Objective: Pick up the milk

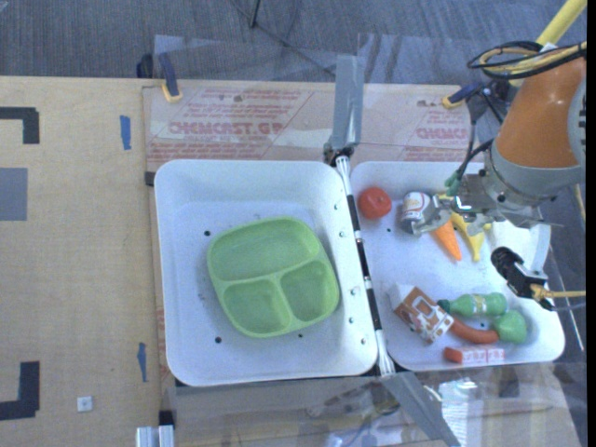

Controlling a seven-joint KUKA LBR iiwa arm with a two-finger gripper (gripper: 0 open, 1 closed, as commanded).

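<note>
Pincer (463,214) hangs over the right bin (549,347) near the carrot (449,239), grip state unclear, well apart from the milk carton (421,311).

Milk carton (421,311) crowded by sausage (475,333).

Bright even light, slightly soft, perhaps compressed
</note>
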